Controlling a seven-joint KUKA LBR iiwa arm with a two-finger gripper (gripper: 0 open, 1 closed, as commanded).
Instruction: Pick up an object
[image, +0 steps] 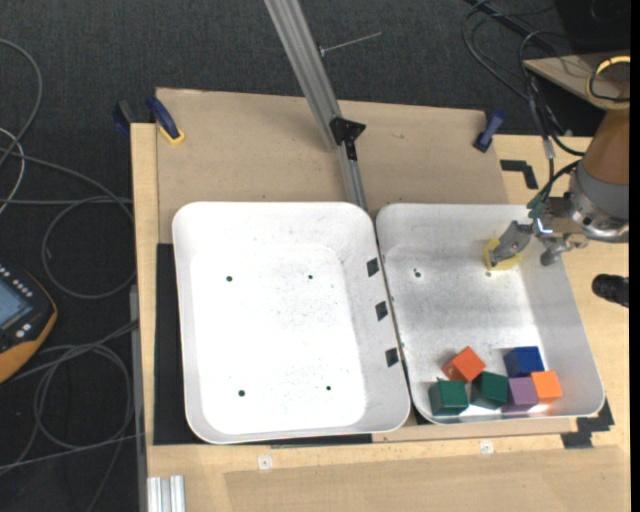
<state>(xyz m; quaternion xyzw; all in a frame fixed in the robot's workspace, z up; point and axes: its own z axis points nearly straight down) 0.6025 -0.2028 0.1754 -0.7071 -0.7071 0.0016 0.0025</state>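
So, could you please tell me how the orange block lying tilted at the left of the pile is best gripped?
Grip the orange block across its two free side faces, from above: its top is clear, while the green blocks crowd its near side.

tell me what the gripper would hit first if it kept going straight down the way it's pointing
Most likely the yellow object lying right under the gripper, and beneath it the floor of the right bin. Depth is hard to judge from this slanted view, so the fingertips may land just beside it.

No legible text, labels, numbers anywhere.
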